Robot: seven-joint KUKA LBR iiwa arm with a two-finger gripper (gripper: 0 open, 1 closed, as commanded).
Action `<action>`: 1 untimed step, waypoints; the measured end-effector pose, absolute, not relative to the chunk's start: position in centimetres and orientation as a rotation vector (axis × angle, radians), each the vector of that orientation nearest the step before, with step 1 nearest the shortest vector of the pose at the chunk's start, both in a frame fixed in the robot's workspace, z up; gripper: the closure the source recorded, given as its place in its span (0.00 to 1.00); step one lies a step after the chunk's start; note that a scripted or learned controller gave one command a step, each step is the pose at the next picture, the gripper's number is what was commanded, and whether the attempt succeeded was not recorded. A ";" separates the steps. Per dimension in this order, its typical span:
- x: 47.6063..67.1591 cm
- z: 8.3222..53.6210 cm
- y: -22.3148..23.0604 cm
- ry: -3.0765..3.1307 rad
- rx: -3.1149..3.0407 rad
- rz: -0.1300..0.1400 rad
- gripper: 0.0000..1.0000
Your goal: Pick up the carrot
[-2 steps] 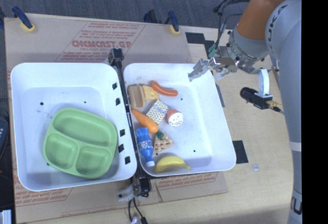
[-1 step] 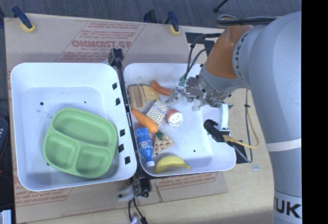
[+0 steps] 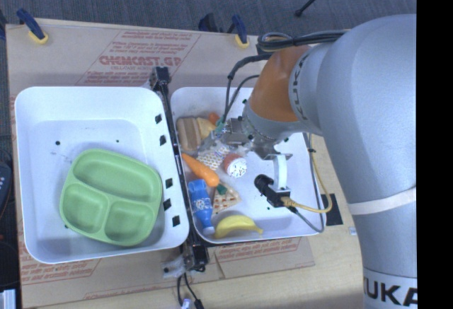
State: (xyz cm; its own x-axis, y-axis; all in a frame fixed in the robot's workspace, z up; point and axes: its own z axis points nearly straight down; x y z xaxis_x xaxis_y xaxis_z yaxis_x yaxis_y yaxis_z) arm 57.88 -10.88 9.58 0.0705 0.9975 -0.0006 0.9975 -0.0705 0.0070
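Claw [image 3: 230, 136] fingertips hidden — bread [image 3: 188, 132] partly covered by arm.

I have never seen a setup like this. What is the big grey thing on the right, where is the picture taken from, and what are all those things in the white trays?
The big grey thing is a robot arm with an orange band near its wrist. It reaches in from the right, and its gripper is down in the right bin. The one camera sits above the bench and looks down at a slant.

The left bin holds a green divided plate. The right bin holds toy food: an orange carrot, a yellow banana, a blue packet, a waffle-like wedge and more, piled under the arm.

The carrot, which the arm should pick up, lies on the bin floor, beside the gripper.
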 end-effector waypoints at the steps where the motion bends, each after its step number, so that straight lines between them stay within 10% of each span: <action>1: 53.3 9.6 -10.3 1.688 2.640 0.017 0.00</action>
